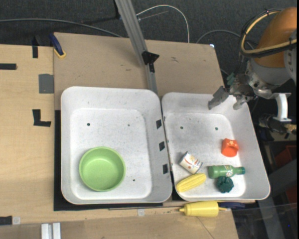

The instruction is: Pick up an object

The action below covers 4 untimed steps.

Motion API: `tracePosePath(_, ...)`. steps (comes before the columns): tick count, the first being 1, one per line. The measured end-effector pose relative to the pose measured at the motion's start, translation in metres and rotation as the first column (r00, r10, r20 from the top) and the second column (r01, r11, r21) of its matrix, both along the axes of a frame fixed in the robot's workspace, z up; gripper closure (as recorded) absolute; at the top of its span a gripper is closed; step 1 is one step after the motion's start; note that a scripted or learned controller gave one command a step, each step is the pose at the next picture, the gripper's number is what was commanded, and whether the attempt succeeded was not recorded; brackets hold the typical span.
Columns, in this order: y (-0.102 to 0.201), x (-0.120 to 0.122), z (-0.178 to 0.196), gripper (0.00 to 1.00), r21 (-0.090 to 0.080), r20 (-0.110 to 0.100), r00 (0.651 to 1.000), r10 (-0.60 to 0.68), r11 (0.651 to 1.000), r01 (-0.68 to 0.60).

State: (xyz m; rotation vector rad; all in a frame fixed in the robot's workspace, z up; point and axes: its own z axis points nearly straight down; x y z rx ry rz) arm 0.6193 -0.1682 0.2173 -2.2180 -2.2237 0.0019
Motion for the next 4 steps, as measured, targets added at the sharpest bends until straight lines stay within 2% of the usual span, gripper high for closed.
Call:
tracePosePath(1,0.000,0.000,0.000,0.00,0.000,0.000,1.000,0.000,1.000,0.000)
tracePosePath(2,0.010,0.003,-0.052,0.00,0.000,-0.005,1.000,0.000,1.000,0.000)
tracePosePath(3,0.011,-0.007,-0.114,0.00,0.000,-0.007,1.000,-0.001,1.000,0.001)
tracePosePath(4,0.012,-0.008,-0.130,0.00,-0.001,-0.003,1.000,0.000,1.000,0.000)
